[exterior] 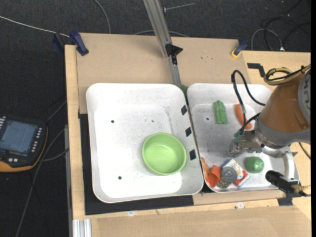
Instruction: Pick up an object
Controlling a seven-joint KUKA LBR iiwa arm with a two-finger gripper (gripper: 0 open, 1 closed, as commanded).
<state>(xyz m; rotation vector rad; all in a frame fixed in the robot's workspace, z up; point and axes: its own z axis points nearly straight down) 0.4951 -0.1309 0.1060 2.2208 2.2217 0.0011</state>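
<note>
My gripper (240, 143) hangs low over the middle of the right bin (207, 98), under the grey and orange wrist. Its small dark fingers point down-left toward the bin floor, and I see nothing between them. Just below it lie a colourful packet with a round grey lid (230, 173), a green ball (255, 164) and an orange piece (214, 174) at the bin's front edge. A green ridged block (220, 111) lies toward the back of the bin. An orange object (239, 113) sits partly hidden behind the arm's cable.
The left bin (113, 107) holds a light green bowl (164, 153) near its front right. A metal pole (159, 19) rises at the back between the bins. A black cable (242, 90) loops over the right bin. A handheld pendant (19, 142) lies off the bench at the left.
</note>
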